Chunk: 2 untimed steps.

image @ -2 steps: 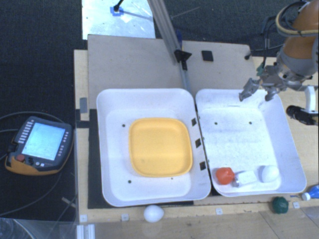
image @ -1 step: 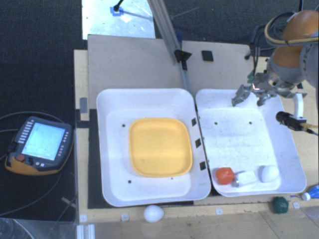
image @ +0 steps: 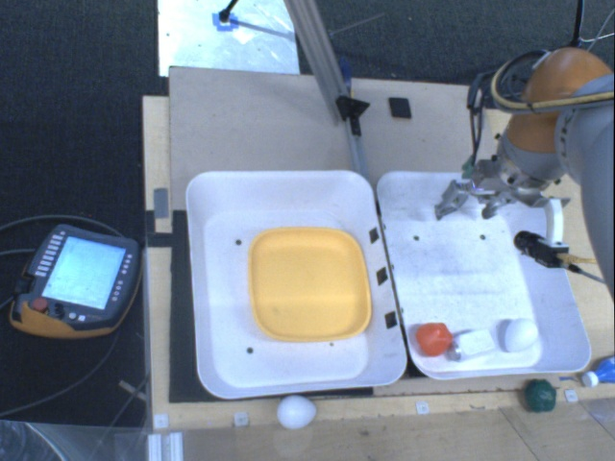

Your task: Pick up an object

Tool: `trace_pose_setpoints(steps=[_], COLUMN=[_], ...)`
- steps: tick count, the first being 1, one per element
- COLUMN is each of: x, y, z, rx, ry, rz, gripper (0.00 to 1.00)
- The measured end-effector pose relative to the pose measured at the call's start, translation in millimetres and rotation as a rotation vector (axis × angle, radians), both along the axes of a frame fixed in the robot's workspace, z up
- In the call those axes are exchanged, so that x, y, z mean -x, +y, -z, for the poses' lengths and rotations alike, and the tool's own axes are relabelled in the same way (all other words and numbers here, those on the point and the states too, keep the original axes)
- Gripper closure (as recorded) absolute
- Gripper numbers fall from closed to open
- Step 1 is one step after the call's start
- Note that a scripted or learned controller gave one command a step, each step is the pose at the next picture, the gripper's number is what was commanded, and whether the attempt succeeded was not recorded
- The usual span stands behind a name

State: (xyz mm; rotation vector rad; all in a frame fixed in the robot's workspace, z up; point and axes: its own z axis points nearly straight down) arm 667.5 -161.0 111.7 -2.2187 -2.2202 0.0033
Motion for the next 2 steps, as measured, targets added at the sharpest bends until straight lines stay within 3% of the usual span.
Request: trace_pose_setpoints(steps=[1,2], x=[-2,-9], y=[0,2], z=[-14,-76], rx=[0.001,0.002], ry=[-0.006,-0.01], rz=[-0.001,-0.001], gripper=[1.0,1.0])
